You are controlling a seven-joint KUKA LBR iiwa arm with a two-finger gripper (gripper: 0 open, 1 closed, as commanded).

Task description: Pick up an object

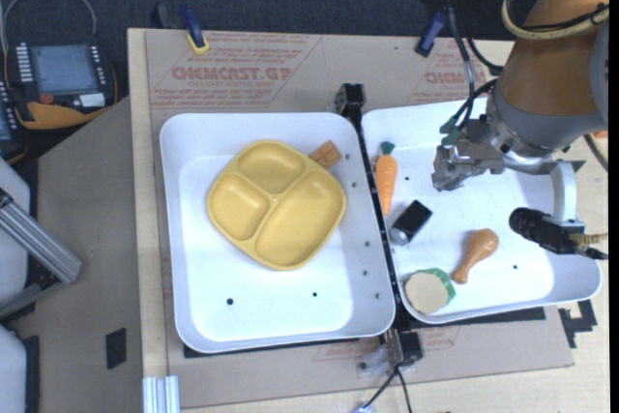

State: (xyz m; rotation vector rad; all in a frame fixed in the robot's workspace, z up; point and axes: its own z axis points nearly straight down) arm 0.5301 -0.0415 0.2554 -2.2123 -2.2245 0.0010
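Observation:
The right white bin (522, 126) holds several small objects. An orange carrot (386, 181) lies by its left wall. A black block (413, 219) rests just below the carrot. A tan drumstick (473, 253) lies lower in the middle, and a round beige and green piece (428, 290) sits at the bin's front edge. My gripper (451, 169) hangs over the upper middle of this bin, to the right of the carrot and above the black block. Nothing is visible between its fingers.
The left white bin (193, 237) carries a yellow sectioned plate (277, 203), with a small brown block (325, 154) at its upper right rim. A black clamp (349, 98) sits on the divide between the bins. Cardboard (242, 68) lies under both.

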